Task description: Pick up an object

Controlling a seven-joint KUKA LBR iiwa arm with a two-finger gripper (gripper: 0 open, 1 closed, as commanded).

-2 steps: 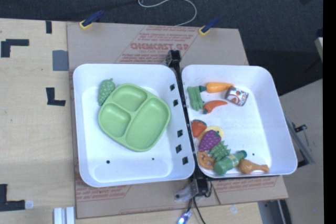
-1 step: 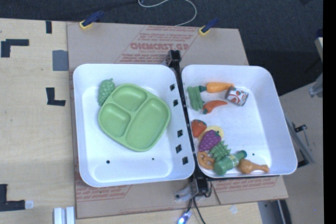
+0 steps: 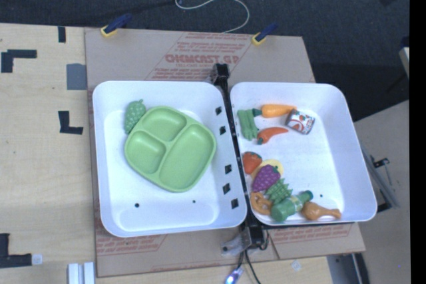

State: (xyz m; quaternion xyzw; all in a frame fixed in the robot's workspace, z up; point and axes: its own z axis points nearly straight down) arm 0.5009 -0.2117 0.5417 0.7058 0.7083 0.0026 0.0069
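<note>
Right bin [image 3: 346, 143]: toy foods, small can [image 3: 299, 122] | left bin [image 3: 106, 143]: green tray [image 3: 170, 149] | jaws: cannot tell

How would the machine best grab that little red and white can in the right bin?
Judging by its pose, across the can's round middle, coming straight down from above. It lies tilted on its side with bare bin floor around it, so fingers could probably close on its two long sides.
</note>
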